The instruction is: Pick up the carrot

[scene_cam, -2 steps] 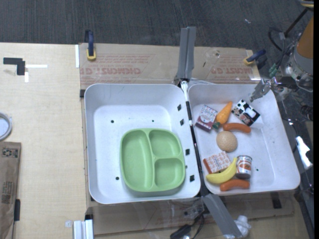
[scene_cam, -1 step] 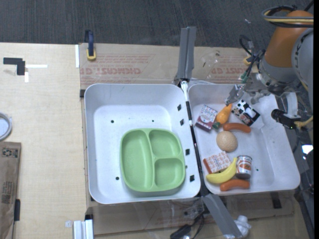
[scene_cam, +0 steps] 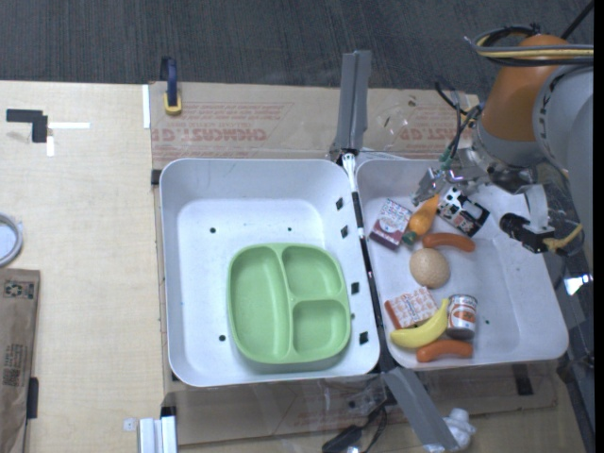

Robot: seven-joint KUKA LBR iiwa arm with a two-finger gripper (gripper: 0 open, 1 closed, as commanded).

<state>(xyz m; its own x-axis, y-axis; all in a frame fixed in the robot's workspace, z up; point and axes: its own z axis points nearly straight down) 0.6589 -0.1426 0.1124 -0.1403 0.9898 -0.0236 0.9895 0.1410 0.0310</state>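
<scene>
Right bin point(scene_cam: 528, 338): carrot point(scene_cam: 424, 215), tilted, near the back left, its green end beside a small packet point(scene_cam: 389, 225). My claw point(scene_cam: 444, 189) is at the carrot's upper end; grip state cannot be told. Left bin point(scene_cam: 189, 253): green divided tray point(scene_cam: 288, 302).

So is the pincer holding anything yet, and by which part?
Cannot be told. The pincer sits right at the upper end of the carrot in the right bin, but no clear hold shows.

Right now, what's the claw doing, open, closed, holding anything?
Claw: over the right bin's far end, right at the carrot; open or closed cannot be told.
</scene>
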